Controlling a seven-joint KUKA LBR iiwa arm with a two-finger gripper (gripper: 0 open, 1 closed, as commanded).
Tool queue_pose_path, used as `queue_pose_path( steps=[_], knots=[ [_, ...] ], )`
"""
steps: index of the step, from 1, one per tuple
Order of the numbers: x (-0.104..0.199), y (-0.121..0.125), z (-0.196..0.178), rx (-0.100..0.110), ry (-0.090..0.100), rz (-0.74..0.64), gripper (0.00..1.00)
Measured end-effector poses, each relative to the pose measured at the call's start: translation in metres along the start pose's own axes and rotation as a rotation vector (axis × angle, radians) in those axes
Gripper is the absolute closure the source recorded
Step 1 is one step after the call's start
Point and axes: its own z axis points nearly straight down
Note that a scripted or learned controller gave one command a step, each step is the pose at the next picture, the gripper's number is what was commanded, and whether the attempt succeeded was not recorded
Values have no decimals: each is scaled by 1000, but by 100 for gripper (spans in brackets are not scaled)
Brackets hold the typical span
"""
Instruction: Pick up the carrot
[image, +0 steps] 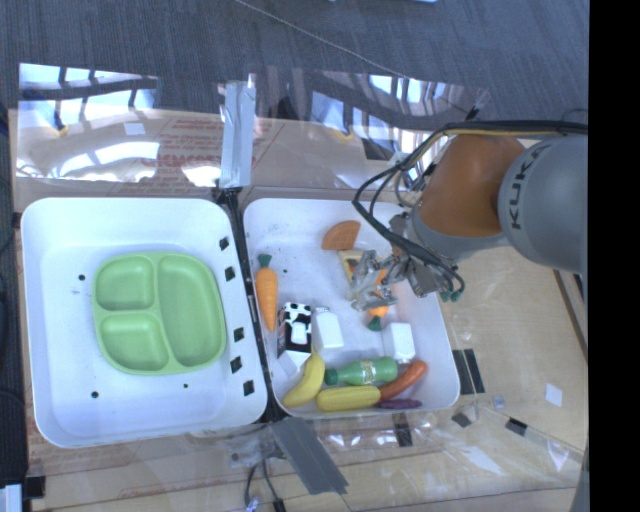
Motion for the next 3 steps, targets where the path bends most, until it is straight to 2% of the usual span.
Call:
queue_pose_path(
  steps=[1,2,3],
  knots=[
    [5,36,-60,2,-2,240,100],
    [78,99,-49,-1,5,406,100],
    [26,39,2,5,-23,203,100]
  ],
)
